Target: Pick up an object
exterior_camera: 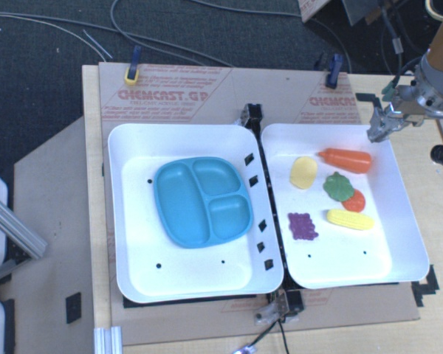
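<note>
So you're basically at the start here, nothing's been picked yet. The claw [382, 127] hangs over the far right edge of the right bin [399, 264], and I can't tell its state. The carrot [346, 160] is nearest it, corn [349, 220] and grapes [303, 226] sit nearer. The whole grab is left.

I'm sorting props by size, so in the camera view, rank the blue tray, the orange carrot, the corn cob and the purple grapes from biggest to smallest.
1. blue tray, by far the largest.
2. orange carrot.
3. corn cob, slightly shorter and slimmer than the carrot.
4. purple grapes, though close enough to the corn cob that I would not rank those two firmly.
</note>
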You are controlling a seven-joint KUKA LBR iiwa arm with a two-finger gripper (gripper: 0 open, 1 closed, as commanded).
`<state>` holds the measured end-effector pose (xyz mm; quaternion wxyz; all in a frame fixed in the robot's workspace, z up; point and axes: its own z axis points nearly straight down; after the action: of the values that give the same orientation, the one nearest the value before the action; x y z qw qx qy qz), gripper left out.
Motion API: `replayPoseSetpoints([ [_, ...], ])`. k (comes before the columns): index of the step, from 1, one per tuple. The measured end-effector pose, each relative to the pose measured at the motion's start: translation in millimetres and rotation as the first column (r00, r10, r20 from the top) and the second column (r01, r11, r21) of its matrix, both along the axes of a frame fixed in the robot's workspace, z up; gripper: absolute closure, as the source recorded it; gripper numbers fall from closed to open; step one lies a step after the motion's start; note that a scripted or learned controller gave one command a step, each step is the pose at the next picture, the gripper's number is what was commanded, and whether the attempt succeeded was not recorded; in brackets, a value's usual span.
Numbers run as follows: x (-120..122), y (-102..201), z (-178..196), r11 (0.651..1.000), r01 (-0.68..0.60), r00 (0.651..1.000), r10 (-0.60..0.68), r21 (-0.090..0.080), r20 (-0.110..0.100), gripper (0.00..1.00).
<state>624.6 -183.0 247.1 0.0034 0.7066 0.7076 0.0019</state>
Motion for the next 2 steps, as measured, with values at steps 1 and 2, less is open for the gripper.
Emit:
replayPoseSetpoints([
  [1, -9.5, 48.0, 7.7, 1.0, -0.003, 1.0, 0.003, 0.004, -0.009, 1.0],
  [2, -22.0, 100.6, -6.6, 1.0, -0.003, 1.0, 0.003, 0.005, -0.011, 1.0],
])
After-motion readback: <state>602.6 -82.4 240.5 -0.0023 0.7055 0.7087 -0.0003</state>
